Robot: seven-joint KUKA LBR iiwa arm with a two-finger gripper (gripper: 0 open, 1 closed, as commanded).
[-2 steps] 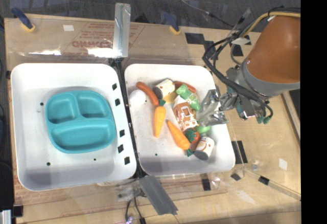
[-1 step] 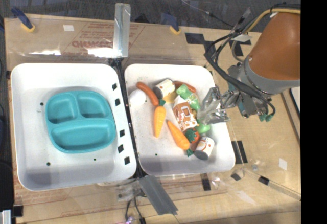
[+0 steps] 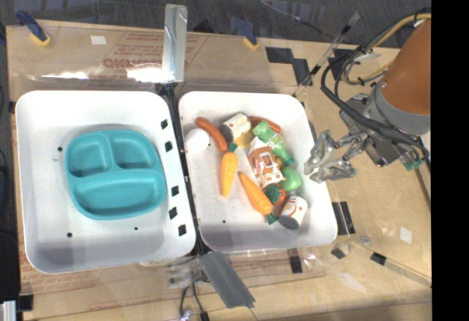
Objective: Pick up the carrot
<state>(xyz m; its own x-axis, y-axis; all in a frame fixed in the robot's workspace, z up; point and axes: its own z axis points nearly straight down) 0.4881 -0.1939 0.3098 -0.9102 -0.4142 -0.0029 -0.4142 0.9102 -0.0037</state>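
Nearby, carrot (image 3: 229,172), carton (image 3: 266,166) print unreadable

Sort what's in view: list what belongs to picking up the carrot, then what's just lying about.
Belongs to the job:
- two carrots, in the right bin
- gripper, just outside that bin's right wall

Just lying about:
- teal divided plate in the left bin
- sausage
- white egg
- green pieces
- printed carton

Overhead camera, slanted down on bins (image 3: 29,187) (fixed).
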